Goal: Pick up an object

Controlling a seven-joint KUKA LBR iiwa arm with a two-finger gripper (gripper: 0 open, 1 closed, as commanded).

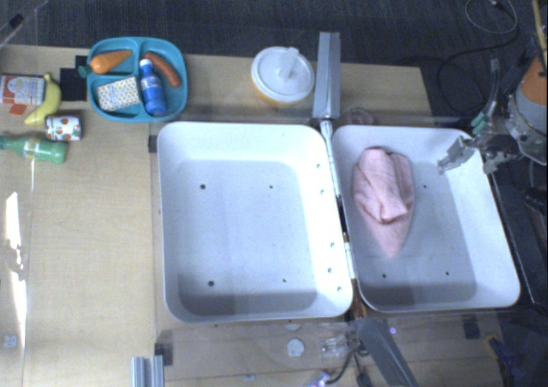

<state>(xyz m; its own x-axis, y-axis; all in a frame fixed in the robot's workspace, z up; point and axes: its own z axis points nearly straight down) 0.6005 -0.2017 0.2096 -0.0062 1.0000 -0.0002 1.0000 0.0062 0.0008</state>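
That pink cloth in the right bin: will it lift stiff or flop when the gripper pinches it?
The pink cloth lies crumpled with soft folds, so it will probably droop and hang from one pinch. It looks light, likely sliding or bunching on the right bin floor if pushed. It won't roll.

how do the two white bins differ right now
The right bin holds a crumpled pink cloth lying left of its middle; the left bin shows just its bare white floor with small dark dots. The left bin looks wider than the right bin. The tool hangs over the right bin's upper right corner, well away from the left bin. Both are shallow, white, round-cornered, and sit side by side.
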